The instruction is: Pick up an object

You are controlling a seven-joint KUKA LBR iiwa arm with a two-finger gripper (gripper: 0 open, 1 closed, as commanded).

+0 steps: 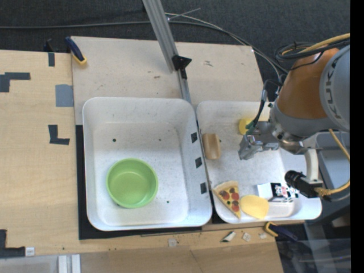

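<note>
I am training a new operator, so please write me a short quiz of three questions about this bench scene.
1. True or false: the green bowl lies in the left bin.
2. Which item lies beside the pizza slice in the right bin? A) yellow piece B) green bowl C) blue clamp
3. Fill in: the gripper hangs over the ____ bin.

Key: 1 true; 2 A; 3 right.

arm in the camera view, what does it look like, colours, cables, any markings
The arm is a bulky rounded body, grey with a broad orange band above the wrist and part of a dark letter on the grey shell. Yellow and dark cables run along it. The claw is a small grey metal piece at its end.
</note>
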